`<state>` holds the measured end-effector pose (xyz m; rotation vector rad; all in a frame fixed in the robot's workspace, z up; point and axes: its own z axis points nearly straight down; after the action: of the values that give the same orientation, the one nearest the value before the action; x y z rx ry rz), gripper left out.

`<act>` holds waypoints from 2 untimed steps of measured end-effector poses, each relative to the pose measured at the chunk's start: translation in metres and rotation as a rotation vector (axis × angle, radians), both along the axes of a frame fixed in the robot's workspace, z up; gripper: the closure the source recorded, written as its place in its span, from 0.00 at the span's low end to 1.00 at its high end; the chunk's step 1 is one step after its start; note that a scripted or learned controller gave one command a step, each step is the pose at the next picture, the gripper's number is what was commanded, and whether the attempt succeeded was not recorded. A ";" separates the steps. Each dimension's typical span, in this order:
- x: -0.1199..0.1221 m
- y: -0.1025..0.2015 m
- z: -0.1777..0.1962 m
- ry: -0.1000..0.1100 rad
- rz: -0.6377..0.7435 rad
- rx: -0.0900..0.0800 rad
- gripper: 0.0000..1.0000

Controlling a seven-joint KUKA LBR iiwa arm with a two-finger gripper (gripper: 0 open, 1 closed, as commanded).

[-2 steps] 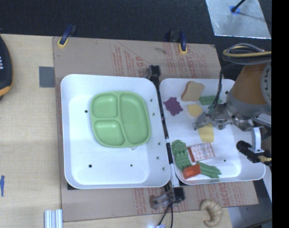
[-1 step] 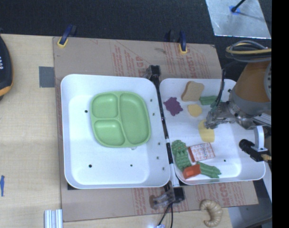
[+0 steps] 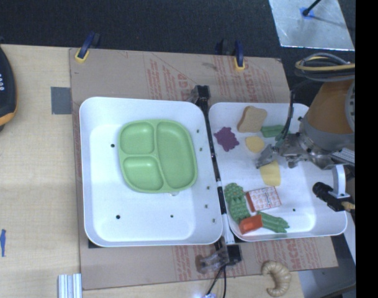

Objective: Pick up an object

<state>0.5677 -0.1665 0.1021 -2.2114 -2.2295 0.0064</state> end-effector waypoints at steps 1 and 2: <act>-0.058 -0.002 0.056 0.000 -0.007 0.003 0.00; -0.010 0.038 -0.014 0.000 0.002 0.003 0.00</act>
<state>0.5572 -0.1284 0.0883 -2.2081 -2.2301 0.0033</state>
